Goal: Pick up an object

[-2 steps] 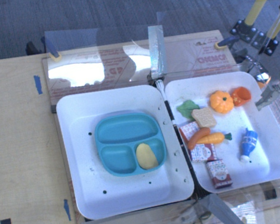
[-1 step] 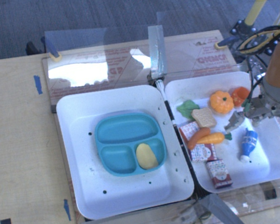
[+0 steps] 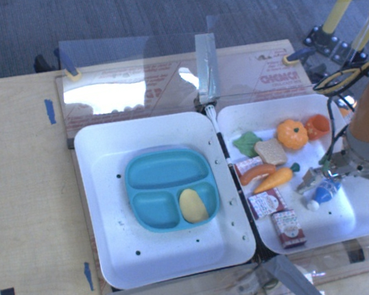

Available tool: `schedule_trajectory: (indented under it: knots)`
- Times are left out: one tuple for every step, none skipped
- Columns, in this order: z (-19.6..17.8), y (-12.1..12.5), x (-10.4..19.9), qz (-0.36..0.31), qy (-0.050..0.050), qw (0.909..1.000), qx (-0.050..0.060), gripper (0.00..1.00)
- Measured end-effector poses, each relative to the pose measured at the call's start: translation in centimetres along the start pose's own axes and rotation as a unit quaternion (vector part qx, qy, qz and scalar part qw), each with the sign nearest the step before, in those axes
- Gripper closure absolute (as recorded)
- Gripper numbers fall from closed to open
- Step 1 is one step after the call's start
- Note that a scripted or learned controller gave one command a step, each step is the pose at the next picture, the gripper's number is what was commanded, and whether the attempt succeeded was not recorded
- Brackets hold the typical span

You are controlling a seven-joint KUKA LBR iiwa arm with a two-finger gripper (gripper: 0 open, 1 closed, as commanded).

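My gripper (image 3: 316, 177) hangs low over the right part of the right bin (image 3: 362, 219), reaching in from the right edge. Directly below and touching it in the view lies a small blue bottle (image 3: 327, 191) with a white cap pointing left. Whether the bottle is in its grasp is not visible. To the left of the gripper lie an orange carrot (image 3: 273, 179) and a reddish sausage (image 3: 256, 171). Further back sit an orange fruit (image 3: 292, 134), a red cup (image 3: 318, 125), a bread slice (image 3: 271, 152) and a green leafy piece (image 3: 246, 144).
Three red-and-white packets (image 3: 266, 202) (image 3: 289, 227) (image 3: 246, 165) lie along the right bin's left side. The left bin (image 3: 104, 211) holds a blue divided tray (image 3: 167, 170) with a yellow potato-like object (image 3: 192, 205) in its lower right compartment. A clear panel stands behind both bins.
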State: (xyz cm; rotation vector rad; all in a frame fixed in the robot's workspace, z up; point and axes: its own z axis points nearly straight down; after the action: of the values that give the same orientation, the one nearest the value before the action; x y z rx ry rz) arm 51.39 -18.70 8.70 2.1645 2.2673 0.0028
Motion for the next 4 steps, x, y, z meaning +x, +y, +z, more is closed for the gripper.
schedule_trajectory:
  knots:
    - [-0.9, 0.2, -0.1, 0.001, 0.0, 1.0, -0.002, 1.0]
    - [-0.1, 2.5, 5.4, 0.06, 0.0, 0.9982, -0.002, 1.0]
    - [-9.8, 5.5, 15.5, 0.129, 0.003, 0.9917, 0.002, 1.0]
    - [-9.6, 5.3, 15.2, 0.131, 0.001, 0.9914, 0.005, 0.0]
